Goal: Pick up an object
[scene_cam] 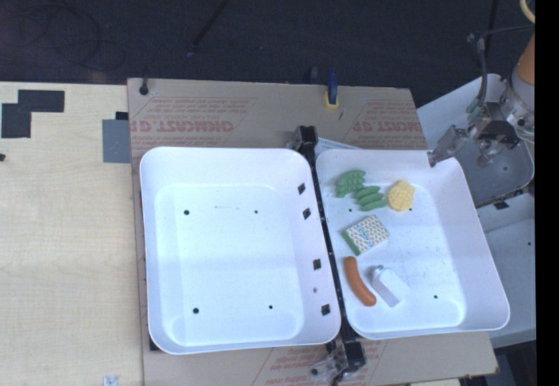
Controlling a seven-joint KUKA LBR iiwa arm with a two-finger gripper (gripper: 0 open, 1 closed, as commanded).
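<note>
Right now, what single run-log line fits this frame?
arm: gripper beyond right bin's corner | contents: green pea pods, yellow corn, orange sausage | grasp: none

Left bin (166, 201) floor open; right bin (454, 288) items clustered centre-left.

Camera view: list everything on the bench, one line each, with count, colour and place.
Left bin: one, white, shallow, on the brown board.
Right bin: one, white, touching the left bin along its side.
Pea pods: a small cluster, green, far part of the right bin.
Corn piece: one, yellow, just right of the pea pods.
Patterned block: one, green and cream, middle of the right bin.
Sausage: one, orange, near part of the right bin.
White object: one, white, beside the sausage.
Gripper: one, grey, beyond the right bin's far right corner.
</note>
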